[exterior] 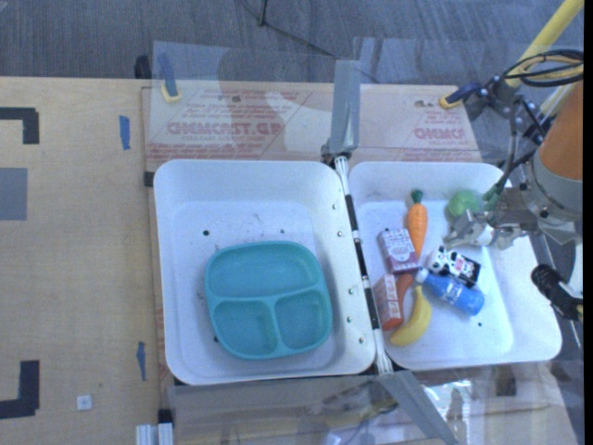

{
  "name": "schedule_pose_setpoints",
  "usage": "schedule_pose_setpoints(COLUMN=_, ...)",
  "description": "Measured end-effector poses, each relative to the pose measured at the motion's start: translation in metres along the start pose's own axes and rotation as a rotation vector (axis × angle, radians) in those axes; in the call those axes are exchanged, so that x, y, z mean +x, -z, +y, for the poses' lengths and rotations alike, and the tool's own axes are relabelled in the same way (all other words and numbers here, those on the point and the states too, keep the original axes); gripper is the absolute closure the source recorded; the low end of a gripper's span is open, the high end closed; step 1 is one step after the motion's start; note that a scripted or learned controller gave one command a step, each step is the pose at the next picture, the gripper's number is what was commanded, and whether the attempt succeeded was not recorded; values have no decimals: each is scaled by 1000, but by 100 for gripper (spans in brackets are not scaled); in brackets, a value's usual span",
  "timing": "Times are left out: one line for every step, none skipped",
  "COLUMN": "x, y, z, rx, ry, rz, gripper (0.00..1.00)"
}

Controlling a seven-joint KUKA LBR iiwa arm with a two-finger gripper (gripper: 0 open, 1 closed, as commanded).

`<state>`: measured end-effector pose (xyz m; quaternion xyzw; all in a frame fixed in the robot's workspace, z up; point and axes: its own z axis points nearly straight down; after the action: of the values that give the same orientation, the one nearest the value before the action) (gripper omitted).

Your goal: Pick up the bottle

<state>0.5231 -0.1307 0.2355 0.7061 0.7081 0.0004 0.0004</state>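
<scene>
The bottle (456, 293) is blue with a white cap and lies on its side in the right bin (528, 341), its cap pointing left toward a banana. A black-and-white cow-patterned toy (460, 265) rests against its upper side. My gripper (484, 234) hovers just above and to the right of the cow toy, a short way up-right of the bottle. It looks open, with nothing between its fingers. The grey arm with its orange band (565, 146) comes in from the right.
The right bin also holds a carrot (418, 221), a green toy (461, 202), a small carton (397, 249), a second carton (387, 300) and a banana (414, 321). A teal divided plate (269, 299) lies in the left bin (185, 202). Cables (519, 72) hang by the arm.
</scene>
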Motion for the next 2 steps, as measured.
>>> schedule_pose_setpoints(x=46, y=15, z=-5, rx=0, ry=326, rz=1, gripper=0)
schedule_pose_setpoints(x=132, y=55, z=-28, rx=-1, ry=334, rz=0, gripper=0)
